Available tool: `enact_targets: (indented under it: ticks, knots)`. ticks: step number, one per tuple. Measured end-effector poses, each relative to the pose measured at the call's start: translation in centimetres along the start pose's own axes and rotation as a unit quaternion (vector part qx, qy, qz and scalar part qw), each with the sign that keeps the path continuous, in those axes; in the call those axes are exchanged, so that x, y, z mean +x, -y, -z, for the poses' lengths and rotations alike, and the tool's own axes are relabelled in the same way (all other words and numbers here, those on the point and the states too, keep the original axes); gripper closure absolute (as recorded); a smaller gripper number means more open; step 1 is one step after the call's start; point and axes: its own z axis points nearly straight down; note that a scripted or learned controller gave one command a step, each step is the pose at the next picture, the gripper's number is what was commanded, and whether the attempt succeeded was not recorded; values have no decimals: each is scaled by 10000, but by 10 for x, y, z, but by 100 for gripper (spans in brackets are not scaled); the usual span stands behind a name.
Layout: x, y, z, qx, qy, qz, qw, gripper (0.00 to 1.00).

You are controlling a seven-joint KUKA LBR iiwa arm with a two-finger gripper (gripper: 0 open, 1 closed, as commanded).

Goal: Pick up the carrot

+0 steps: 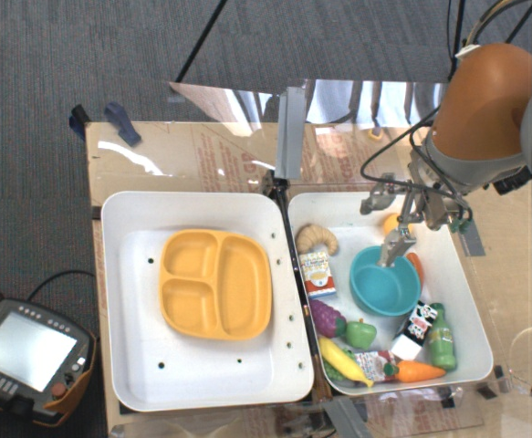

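Two shallow white bins are seen side by side on the surface. In the left bin (124,372) a yellow divided tray (216,283) is laid flat. The right bin (474,313) is crowded with toy food: the carrot (419,370) is found lying on its side against the near wall, its tip pointed right, just beside a small packet (372,366) and a banana (343,360). A green bottle (442,347) and a black-and-white carton (415,329) are placed just behind the carrot. A blue bowl (384,286) is set near the bin's middle, with a croissant (316,236) toward the far left corner. The gripper (396,246) is held over the bowl's far rim, well apart from the carrot; whether the jaws are apart or together cannot be told.
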Motion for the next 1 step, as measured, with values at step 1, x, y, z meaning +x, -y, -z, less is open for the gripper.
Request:
enact_targets:
  ticks: [1]
  knots:
    - [-35,42,-22,4,7,-1105,9939,0]
